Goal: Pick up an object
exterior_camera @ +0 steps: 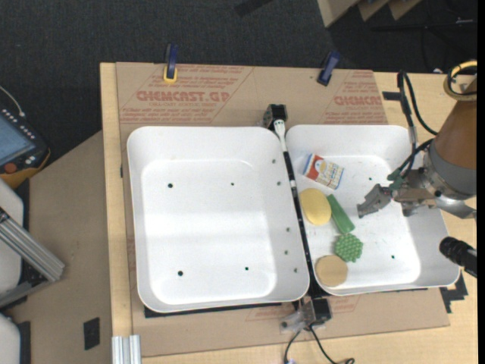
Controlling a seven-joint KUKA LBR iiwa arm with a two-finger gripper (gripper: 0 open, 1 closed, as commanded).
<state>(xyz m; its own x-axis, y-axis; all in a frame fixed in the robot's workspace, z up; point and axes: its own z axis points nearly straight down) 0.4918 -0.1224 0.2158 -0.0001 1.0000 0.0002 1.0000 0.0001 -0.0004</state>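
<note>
The right bin (394,139) holds a small white, red and blue box (323,171), a yellow oval object (316,207), a green brush with a bristly round head (345,233) and a tan disc (331,270). My gripper (371,202) hangs over the right half of this bin, to the right of the yellow object and the green brush. Nothing shows between its dark fingers. How wide they stand is not clear from this angle.
The left bin (151,150) lies beside the right one, with a black divider strip (294,196) between them. Both rest on a cardboard sheet (227,89) held by blue clamps (171,63). Cables (406,105) run along the right side.
</note>
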